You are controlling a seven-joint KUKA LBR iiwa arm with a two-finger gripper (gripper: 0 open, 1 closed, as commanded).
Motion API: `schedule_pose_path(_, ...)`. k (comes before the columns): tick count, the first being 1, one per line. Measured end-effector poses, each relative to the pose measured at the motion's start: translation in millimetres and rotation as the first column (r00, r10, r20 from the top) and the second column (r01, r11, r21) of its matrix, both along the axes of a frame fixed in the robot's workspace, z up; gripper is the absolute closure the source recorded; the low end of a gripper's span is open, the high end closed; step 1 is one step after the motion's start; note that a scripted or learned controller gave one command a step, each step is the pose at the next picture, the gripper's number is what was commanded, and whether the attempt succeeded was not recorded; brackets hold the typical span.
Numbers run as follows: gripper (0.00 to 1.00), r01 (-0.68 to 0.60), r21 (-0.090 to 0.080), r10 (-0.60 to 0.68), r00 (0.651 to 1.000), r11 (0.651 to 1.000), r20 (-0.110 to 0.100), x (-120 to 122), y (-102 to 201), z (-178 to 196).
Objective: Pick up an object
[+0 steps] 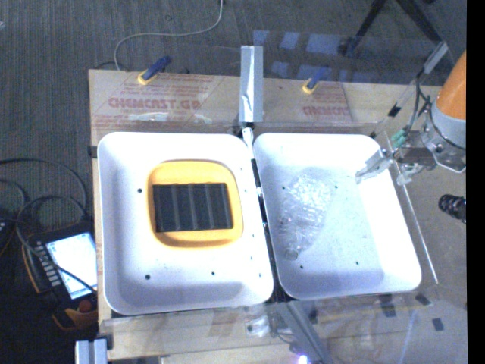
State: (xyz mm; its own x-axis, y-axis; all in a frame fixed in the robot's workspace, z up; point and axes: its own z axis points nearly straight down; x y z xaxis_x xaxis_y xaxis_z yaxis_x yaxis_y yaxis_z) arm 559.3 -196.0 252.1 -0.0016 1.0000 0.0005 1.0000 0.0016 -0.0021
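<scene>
A clear, crumpled plastic bottle (305, 209) lies in the right bin (379, 271), left of its middle. In the left bin (121, 279) rests a yellow object with a black ridged top (194, 205). My gripper (386, 172) hangs over the right bin's upper right corner, well to the right of the bottle. Its fingers (368, 171) are spread open and nothing sits between them.
A metal divider post (250, 89) stands at the back between the two bins. Two blue-and-yellow clamps (154, 70) hold the board behind the bins. Cables and a tablet (72, 260) lie on the floor to the left.
</scene>
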Motion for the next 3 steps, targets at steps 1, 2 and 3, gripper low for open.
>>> schedule_pose_path(1, 0.00, 0.093, 0.000, -0.093, 0.996, 0.996, -0.002, 44, 108, -69)
schedule_pose_path(2, 0.00, 0.103, -0.001, -0.103, 0.995, 0.995, 0.002, 52, 89, -158)
schedule_pose_path(3, 0.00, 0.015, -0.002, -0.015, 1.000, 1.000, 0.016, 37, 66, -161)
